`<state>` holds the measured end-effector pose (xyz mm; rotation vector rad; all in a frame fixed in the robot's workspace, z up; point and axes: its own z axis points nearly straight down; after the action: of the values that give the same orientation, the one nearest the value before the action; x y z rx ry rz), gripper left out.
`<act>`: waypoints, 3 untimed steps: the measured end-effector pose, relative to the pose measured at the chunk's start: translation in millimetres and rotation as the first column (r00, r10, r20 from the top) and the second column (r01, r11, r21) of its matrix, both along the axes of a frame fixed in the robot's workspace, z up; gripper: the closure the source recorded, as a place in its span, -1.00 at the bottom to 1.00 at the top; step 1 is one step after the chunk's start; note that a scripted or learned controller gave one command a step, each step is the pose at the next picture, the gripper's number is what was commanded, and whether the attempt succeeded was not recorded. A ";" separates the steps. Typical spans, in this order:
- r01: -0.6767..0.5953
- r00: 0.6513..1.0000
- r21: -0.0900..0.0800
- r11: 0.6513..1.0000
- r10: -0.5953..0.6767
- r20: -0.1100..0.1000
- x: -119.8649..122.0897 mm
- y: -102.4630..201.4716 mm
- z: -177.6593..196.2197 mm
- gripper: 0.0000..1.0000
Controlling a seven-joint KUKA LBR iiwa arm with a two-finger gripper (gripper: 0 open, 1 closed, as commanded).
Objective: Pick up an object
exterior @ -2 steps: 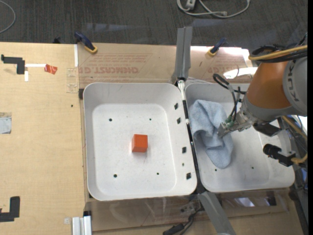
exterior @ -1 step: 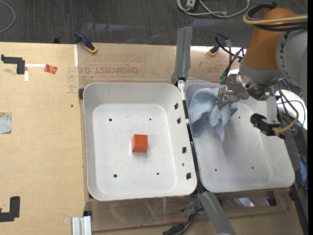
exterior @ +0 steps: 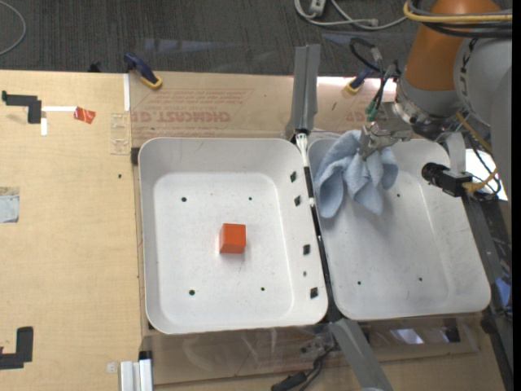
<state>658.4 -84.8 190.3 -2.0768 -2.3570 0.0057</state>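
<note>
Hanging from the jaws (exterior: 376, 139) of a grey KUKA arm (exterior: 444, 55), a pale blue cloth (exterior: 352, 176) droops over the far left corner of the right-hand bin (exterior: 423, 292). The jaws appear pinched together on the cloth's top edge, its folds bunching upward into them while the rest trails down in loose lobes. Whether the lowest folds touch the bin floor or hang just clear of it cannot be told from this slanted overhead view.

Across the divider, a small orange-red block (exterior: 233, 239) sits alone near the middle of the left-hand bin (exterior: 163, 300), well apart from the arm and untouched. Both bins rest side by side on the table (exterior: 57, 218), with a sheet of cardboard (exterior: 195, 104) tucked behind them.

Judged by how things lie, the pick is well under way: the approach and the closing of the jaws look done, and the cloth seems at least partly raised. What is left is to carry it fully clear of the bin. Soft fabric held by a narrow pinch may slip, so the grasp cannot yet be called secure.
</note>
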 end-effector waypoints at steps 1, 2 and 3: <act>-0.277 0.961 0.000 0.961 0.277 0.002 0.4 -12.4 18.0 1.00; -0.278 0.961 -0.001 0.961 0.278 0.002 0.7 -13.1 26.6 1.00; -0.278 0.961 -0.003 0.961 0.278 0.002 1.0 -13.7 34.9 1.00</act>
<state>659.5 -98.5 225.3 -1.7276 -2.6284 0.0067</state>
